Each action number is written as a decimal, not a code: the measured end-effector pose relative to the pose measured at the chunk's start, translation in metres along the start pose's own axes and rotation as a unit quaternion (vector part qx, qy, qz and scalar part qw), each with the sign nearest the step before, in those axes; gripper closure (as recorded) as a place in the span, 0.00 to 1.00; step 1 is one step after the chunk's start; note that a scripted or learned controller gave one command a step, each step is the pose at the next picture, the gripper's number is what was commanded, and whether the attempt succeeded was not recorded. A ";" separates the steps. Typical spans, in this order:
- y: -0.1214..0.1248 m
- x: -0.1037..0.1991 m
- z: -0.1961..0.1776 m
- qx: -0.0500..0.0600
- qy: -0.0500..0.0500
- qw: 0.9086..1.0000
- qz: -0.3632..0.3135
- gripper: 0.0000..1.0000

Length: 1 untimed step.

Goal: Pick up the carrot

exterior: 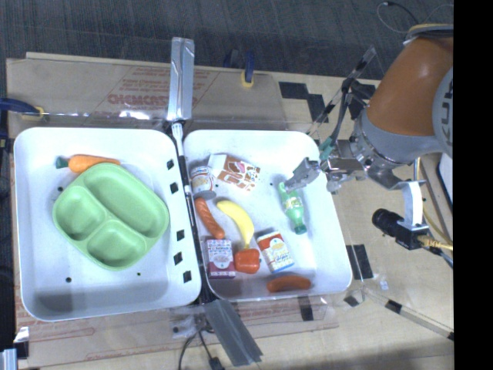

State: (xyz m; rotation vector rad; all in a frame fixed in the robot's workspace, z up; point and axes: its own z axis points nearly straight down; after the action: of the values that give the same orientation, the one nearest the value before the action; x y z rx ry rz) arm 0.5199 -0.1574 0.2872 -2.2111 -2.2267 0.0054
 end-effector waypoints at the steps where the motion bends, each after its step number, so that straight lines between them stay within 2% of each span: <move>1: 0.070 0.072 0.036 0.000 -0.001 1.000 0.009 0.00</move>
State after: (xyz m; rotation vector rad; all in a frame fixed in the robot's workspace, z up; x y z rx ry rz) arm 0.5892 -0.0846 0.2508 -2.2314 -2.2085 0.0066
